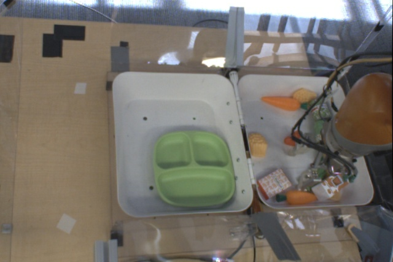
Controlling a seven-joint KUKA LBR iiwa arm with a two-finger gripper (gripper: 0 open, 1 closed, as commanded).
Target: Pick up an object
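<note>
Two white bins side by side, gripper low over cluttered toy food for picking, finger state impossible to tell.

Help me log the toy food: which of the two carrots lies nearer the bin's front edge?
The carrot beside the small patterned box, at the right bin's front edge. The other carrot lies near the back.

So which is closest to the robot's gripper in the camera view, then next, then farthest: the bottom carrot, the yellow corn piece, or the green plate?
Measured from the gripper, low in the right bin:
1. The bottom carrot, just below it, by the right bin's front edge.
2. The yellow corn piece, by the right bin's left wall.
3. The green plate, across in the left bin.
</note>
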